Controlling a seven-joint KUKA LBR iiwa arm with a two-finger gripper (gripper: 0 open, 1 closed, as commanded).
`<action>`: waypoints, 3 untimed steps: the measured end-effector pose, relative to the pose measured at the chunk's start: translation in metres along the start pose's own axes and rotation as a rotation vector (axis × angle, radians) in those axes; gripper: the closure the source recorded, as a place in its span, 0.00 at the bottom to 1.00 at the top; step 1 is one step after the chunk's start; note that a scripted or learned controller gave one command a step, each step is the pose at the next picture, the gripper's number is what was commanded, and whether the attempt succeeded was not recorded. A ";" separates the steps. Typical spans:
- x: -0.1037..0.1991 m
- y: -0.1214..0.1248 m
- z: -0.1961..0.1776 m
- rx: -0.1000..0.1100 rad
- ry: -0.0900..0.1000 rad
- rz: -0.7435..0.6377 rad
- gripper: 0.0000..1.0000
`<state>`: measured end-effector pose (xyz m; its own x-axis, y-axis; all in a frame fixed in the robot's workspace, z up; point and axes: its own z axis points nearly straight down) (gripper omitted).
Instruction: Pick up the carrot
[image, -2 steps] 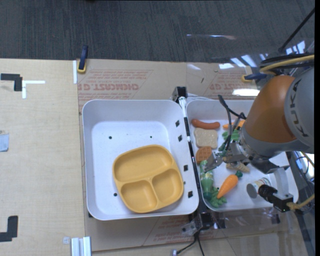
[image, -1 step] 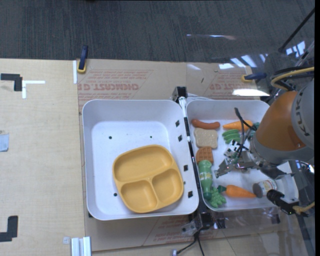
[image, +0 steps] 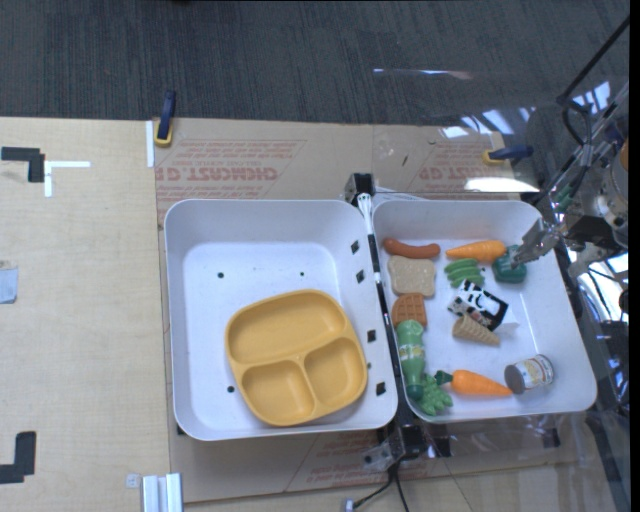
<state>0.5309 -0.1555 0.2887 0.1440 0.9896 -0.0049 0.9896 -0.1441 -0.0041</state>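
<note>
Two carrots in right bin (image: 560, 330): one carrot (image: 476, 251) at far side, just left of gripper (image: 517, 259), other carrot (image: 481, 383) at near edge beside can (image: 530, 373). Gripper low over carrot's leafy end; grip state can't tell. Yellow plate (image: 295, 355) in left bin (image: 190, 300).

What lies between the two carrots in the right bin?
In the camera view, between upper carrot and lower carrot: green beans, black-and-white toy, ice-cream cone.

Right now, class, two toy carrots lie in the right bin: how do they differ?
The far carrot lies at the bin's back, beside the sausage; the near carrot lies at the front, beside the can. The far carrot's green top sits by the gripper; the near carrot's touches the broccoli. The gripper reaches the far one, not the near one. Both are orange, lying flat.
</note>
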 end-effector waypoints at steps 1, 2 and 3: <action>-0.001 0.060 0.110 0.008 0.002 0.187 0.00; -0.005 0.108 0.179 0.003 0.003 0.088 0.00; -0.020 0.113 0.190 -0.012 0.014 0.197 0.00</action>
<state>0.6392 -0.1922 0.0982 0.3350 0.9422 0.0094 0.9421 -0.3351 0.0078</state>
